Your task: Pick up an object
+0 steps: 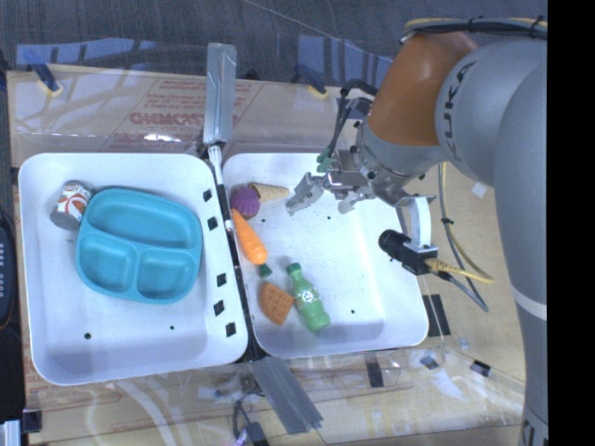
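L bin (56, 342): blue divided tray (138, 244) fills most of it, w/ a small round can-like thing (71, 203) tucked at its far-left corner, partly under the tray edge, so can't say what it is.

R bin (390, 314) holds the likely targets, all along its left side: purple ball-ish toy (244, 199) touching a cream cone shape (272, 191) at the far end, orange carrot (249, 239) just nearer, then a waffle-like piece (275, 302) beside a green bottle (308, 298) at the near end. Nothing lifted yet.

Hand (323, 193) hangs over the far-middle of the R bin, fingers spread, nothing between them; height above the bin floor hard to judge from this slant.

To do it well, imo: pick one item w/ room around it. Bottle or carrot look best; the ball + cone touch, so a pinch there could shove one aside. Line the fingers across the narrow width, come straight down, close only once they straddle it.

Arm body hides the R bin's far-right corner; wrist detail blurred.
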Motion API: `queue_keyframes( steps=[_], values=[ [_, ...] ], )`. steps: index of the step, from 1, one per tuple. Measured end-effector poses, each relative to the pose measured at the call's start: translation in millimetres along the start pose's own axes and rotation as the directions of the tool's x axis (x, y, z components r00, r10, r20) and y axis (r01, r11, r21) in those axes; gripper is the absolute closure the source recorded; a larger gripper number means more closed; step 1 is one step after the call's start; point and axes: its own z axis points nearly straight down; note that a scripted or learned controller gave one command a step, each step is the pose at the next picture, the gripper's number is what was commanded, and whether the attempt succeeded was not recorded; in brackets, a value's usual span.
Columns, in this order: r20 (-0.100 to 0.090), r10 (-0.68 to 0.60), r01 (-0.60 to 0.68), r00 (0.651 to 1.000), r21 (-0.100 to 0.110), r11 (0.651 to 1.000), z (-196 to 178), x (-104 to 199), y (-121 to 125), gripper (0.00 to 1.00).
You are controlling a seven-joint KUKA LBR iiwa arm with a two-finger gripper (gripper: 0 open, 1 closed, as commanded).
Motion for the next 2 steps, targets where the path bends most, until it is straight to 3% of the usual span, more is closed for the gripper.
queue_keyframes(
  steps=[1,2],
  values=[
    [-0.001,-0.008,0.008,1.0,-0.002,1.0,141.9,-22.0,-61.3,0.0],
    [0.001,-0.013,0.013,1.0,-0.001,1.0,132.6,-22.6,-61.1,1.0]
  ],
)
